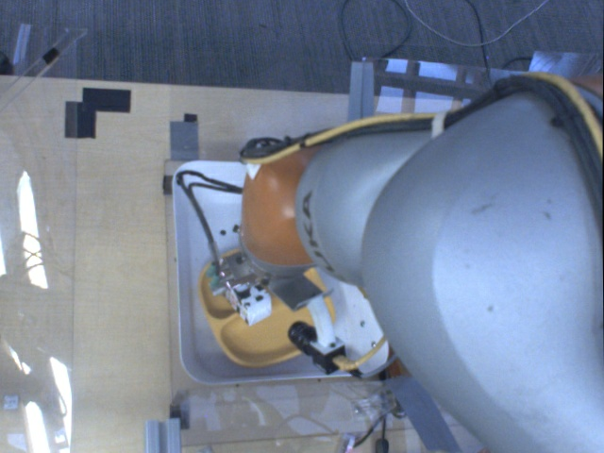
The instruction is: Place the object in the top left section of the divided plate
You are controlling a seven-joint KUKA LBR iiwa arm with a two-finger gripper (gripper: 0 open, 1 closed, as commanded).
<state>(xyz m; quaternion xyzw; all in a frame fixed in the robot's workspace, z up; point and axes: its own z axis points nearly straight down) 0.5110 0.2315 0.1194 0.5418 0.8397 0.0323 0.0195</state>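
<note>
A yellow divided plate [257,343] lies in the left white bin [187,253], towards its near side. My arm's orange band [272,213] and grey body hide most of the plate and the bin. The gripper [243,296] hangs low over the plate's left part, with small white and metal pieces at its tip. A white blocky piece [253,304] sits there; whether it belongs to the gripper or is a held object is unclear. The plate's dividers are hidden.
Black cables [200,196] run from the wrist across the far part of the bin. A black and white fitting [311,338] juts over the plate's near right. The wooden bench [85,281] extends left of the bin.
</note>
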